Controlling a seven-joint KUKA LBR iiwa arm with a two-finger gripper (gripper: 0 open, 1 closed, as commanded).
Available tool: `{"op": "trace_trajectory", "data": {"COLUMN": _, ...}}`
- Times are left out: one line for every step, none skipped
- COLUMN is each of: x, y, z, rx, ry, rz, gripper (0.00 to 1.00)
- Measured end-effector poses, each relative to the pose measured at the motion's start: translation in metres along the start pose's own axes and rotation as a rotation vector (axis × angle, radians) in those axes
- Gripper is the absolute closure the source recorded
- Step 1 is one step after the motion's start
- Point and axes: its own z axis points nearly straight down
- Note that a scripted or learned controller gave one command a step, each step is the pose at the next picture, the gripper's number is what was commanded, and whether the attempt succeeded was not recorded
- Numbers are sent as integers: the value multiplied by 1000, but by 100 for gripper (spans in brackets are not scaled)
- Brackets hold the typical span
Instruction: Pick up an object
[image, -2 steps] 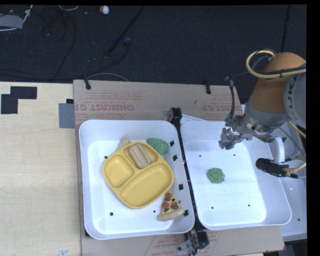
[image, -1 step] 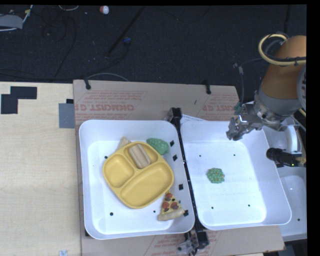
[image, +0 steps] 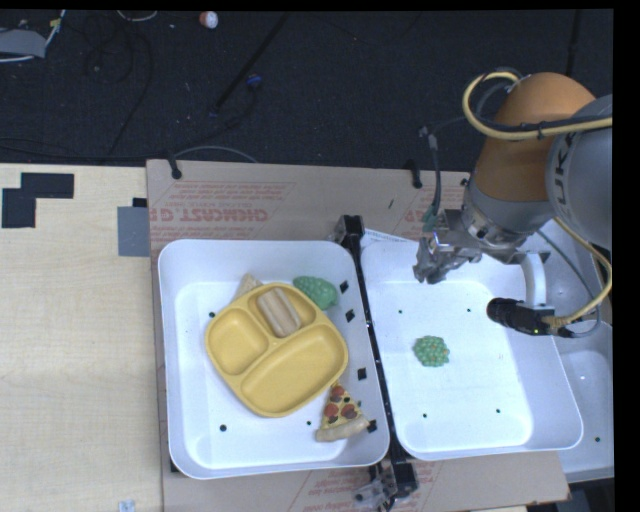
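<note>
A: Target?
B: Small green bumpy ball (image: 431, 351), alone mid-floor in the right bin (image: 545, 430), open room on every side.
A: End effector?
B: End effector (image: 437, 262) over that bin's far-left rim, well apart from the ball; nothing seen in it, opening unreadable.
A: Left bin (image: 185, 420)?
B: Yellow divided tray (image: 277, 350) holding a tan bun (image: 279, 311); green leafy piece (image: 317, 290) behind, pizza slice (image: 341, 415) near front edge.
A: Writing?
B: Red print on cardboard (image: 240, 200), upside down, unreadable.
</note>
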Motion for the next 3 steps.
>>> {"op": "trace_trajectory", "data": {"x": 59, "y": -2, "z": -2, "rx": 1, "ry": 0, "rz": 0, "gripper": 100}}
{"op": "trace_trajectory", "data": {"x": 112, "y": 2, "z": -10, "rx": -2, "ry": -3, "rz": 0, "gripper": 100}}
{"op": "trace_trajectory", "data": {"x": 159, "y": 5, "z": 3, "rx": 0, "ry": -2, "rz": 0, "gripper": 100}}
